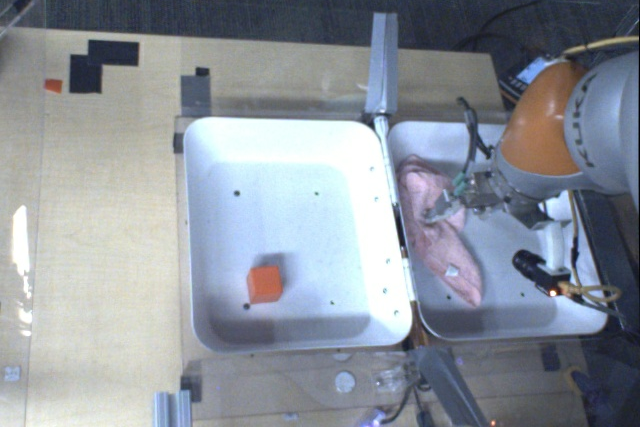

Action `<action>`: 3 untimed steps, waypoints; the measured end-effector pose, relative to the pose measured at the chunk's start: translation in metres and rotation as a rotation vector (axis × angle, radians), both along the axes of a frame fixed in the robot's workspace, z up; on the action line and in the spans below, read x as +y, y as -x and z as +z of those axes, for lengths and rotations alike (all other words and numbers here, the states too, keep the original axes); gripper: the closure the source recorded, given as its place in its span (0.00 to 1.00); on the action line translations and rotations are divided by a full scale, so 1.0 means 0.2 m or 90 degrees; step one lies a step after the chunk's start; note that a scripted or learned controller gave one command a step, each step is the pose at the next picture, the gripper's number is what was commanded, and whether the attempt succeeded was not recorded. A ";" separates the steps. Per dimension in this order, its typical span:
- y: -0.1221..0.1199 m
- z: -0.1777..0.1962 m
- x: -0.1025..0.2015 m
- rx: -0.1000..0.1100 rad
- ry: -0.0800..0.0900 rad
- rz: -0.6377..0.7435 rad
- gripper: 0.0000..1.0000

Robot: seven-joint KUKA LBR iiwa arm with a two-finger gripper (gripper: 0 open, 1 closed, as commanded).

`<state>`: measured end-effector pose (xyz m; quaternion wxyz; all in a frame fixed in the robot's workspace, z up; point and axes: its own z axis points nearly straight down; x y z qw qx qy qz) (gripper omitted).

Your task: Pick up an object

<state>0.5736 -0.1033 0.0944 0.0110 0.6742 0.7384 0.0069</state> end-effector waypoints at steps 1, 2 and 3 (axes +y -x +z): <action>-0.21 -0.01 -0.02 0.005 -0.003 -0.057 0.00; 0.23 0.00 -0.03 0.002 -0.001 0.014 0.00; -0.23 0.00 0.08 0.002 -0.001 0.034 0.00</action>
